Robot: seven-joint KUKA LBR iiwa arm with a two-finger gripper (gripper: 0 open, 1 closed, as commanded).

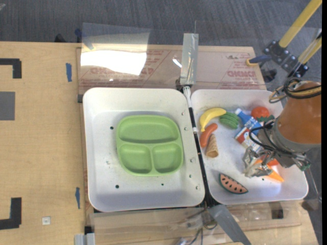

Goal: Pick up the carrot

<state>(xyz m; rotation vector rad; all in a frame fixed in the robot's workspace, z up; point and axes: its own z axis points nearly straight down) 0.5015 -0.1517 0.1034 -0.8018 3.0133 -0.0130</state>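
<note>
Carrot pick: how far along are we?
Approach looks done: the end effector is down inside the right bin, right at the carrot. In hand: the grasp itself; orange shows beside the end effector, but I cannot tell whether the carrot is gripped. Left: the lift, since the carrot lies on the bin floor. The banana and watermelon slice lie apart from it.

A single fixed camera sits above the desk (36, 137), looking down at a slant from moderate height, near enough to take in both white bins side by side. The hand (257, 165) enters from the view's right; the left bin (97, 137) lies well away from it, the right bin (294, 190) beneath it.
</note>
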